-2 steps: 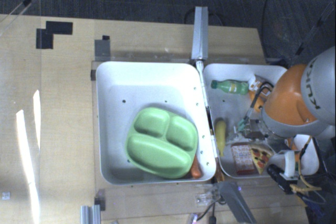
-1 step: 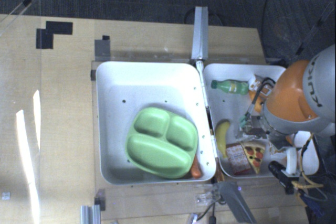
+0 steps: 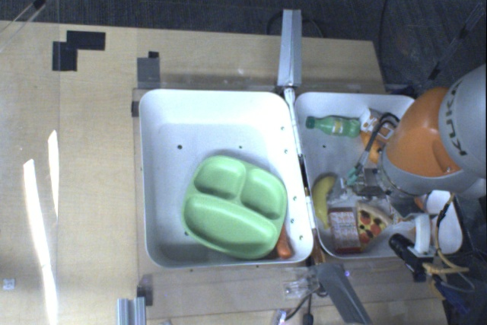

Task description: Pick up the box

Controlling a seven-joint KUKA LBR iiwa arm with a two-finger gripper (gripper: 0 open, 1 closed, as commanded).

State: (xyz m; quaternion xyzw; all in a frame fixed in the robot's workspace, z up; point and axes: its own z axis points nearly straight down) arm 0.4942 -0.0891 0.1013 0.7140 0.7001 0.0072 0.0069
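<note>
Box (image 3: 344, 228) label unreadable, beside banana (image 3: 323, 195); claw (image 3: 366, 180) state: cannot tell.

right bin (image 3: 335, 249): box (image 3: 344, 229) hemmed by banana (image 3: 324, 194) | arm (image 3: 426, 144) overhead

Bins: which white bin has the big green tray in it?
The left bin holds the green tray. The right bin has small things instead: a green bottle, a banana and a box.

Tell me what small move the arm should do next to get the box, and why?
Probably lower the claw a little toward the box, which lies at the right bin's near edge beside the banana; the arm hangs just above it.
</note>
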